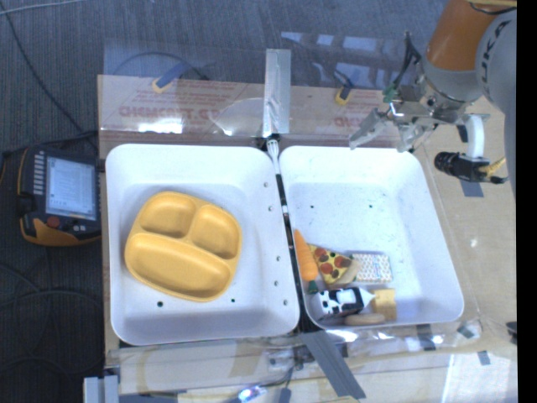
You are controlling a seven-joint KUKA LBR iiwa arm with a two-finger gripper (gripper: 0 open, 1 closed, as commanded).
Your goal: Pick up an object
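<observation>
Two white bins (252,154) sit side by side as the hand (382,134), fingers spread and holding nothing, hovers at the right bin's far edge.

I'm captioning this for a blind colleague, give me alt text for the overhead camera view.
A robot arm's gripper hovers over the far edge of the right white bin, whose near corner holds a cluster of toy foods, including a carrot. The left bin holds a yellow divided plate.
</observation>
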